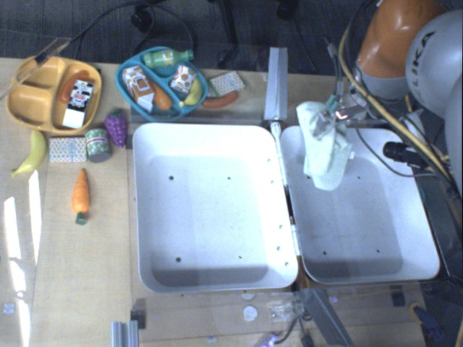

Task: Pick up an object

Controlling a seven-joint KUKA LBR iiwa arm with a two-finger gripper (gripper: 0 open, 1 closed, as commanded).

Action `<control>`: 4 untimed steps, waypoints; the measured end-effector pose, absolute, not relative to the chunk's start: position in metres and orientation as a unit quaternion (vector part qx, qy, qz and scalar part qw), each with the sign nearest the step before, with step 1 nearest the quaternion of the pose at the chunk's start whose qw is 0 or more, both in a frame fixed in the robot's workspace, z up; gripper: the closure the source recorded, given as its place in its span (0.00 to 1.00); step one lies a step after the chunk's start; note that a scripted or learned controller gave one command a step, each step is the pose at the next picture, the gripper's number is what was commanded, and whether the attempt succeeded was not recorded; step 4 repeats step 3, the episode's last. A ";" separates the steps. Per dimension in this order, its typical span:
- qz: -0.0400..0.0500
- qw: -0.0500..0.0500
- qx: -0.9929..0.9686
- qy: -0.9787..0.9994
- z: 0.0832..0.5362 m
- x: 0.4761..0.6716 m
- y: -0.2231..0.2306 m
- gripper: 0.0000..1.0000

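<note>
A crumpled white cloth [322, 150] hangs over the back left part of the right bin [376, 251]. Its top end is bunched up between the fingers of my gripper [334, 116], which is shut on it. The cloth's lower end droops toward the bin floor; whether it touches the floor I cannot tell. The arm's grey wrist with the orange band [394, 27] reaches in from the upper right.
The left bin [210, 208] sits beside the right one, with a metal divider post [275, 85] behind their shared rim. Toy food lies on the bench at left: a blue tray [129, 85], a yellow tray [29, 100], a banana [30, 154], a carrot [81, 194]. Cables [405, 154] run along the right.
</note>
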State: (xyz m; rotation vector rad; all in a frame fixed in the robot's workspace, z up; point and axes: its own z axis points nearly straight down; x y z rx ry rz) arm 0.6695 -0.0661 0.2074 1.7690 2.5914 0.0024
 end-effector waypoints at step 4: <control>0.001 0.003 0.413 0.911 0.196 0.668 -0.078 1.00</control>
